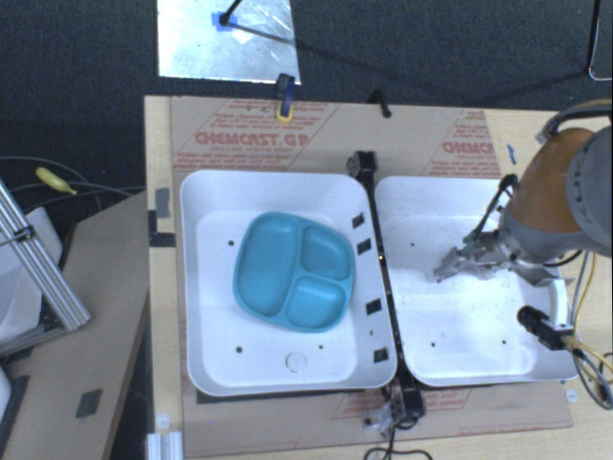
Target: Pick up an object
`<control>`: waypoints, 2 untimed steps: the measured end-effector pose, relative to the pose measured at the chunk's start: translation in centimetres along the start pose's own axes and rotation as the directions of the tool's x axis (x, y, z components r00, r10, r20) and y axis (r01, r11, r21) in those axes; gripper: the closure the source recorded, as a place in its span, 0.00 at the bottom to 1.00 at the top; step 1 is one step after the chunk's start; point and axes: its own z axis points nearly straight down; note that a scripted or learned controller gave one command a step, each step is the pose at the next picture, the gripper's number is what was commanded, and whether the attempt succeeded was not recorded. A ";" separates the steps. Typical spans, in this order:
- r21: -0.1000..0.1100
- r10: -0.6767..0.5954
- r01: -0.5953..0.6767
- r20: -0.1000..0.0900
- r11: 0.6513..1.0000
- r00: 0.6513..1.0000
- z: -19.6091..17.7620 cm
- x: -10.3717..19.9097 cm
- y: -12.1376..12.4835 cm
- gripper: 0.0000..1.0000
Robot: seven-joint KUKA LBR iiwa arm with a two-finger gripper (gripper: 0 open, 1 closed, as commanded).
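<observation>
Below me the worktop [239, 127] wears a brown sheet printed with red lettering, and two shallow white bins sit on it side by side. The left bin [206, 257] and the right bin [450, 357] meet along a dark seam with black clips [369, 247] near the frame's centre. A yellow and blue clamp [284, 99] grips the worktop's far edge. A shiny silver sheet [225, 27] lies on dark carpet at upper left. An aluminium rail [38, 266] slants at the left edge, with a small yellow piece [55, 180] just above it.
</observation>
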 end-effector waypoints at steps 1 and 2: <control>0.012 0.017 -0.017 0.000 1.000 1.000 0.1 -3.8 -7.2 0.00; -0.002 0.002 -0.002 0.001 1.000 1.000 -3.2 -0.6 0.5 0.00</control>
